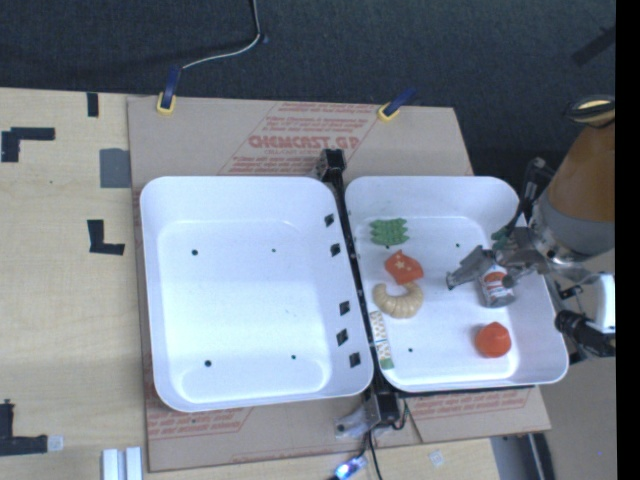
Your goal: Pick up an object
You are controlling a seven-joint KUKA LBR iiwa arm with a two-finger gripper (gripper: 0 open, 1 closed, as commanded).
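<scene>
The gripper (480, 270) hangs low over the right bin (450, 368), just beside a small can (495, 288). Whether it is open or closed cannot be told.

Colours on the bench, as you see them from above

You see two white bins, the left bin (240, 298) with small black dots and the right bin (450, 363) holding a green leafy piece (389, 231), a red piece with some orange (403, 266), a cream curved piece (399, 300), a red-orange round piece (492, 340) and a small can (496, 286) in silver and red; the cardboard sheet (300, 143) under them is brown with red print, and the arm (585, 193) is orange and grey.
</scene>
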